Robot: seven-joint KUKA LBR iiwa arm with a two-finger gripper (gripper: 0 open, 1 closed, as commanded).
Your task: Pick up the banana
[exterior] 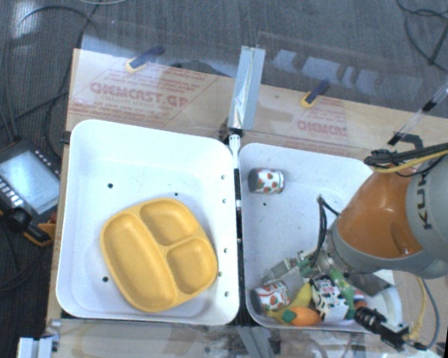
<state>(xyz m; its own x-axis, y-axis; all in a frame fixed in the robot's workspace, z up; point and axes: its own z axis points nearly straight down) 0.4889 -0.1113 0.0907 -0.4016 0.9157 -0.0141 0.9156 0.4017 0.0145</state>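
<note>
The banana (303, 295) is a small yellow piece near the front edge of the right bin (285, 216), lying in a tight pile of toys. An orange carrot-like toy (302, 315) lies just in front of it, and a black-and-white spotted toy (327, 301) touches its right side. My gripper (307, 270) reaches down from the orange-banded wrist (383, 221) and hangs right above the pile, close over the banana. The wrist hides the back of the pile.
A white cup with red spots (271, 296) stands left of the banana. A small red-and-white can (266, 181) lies at the back of the right bin. The left bin (104, 149) holds a yellow divided plate (160, 253).
</note>
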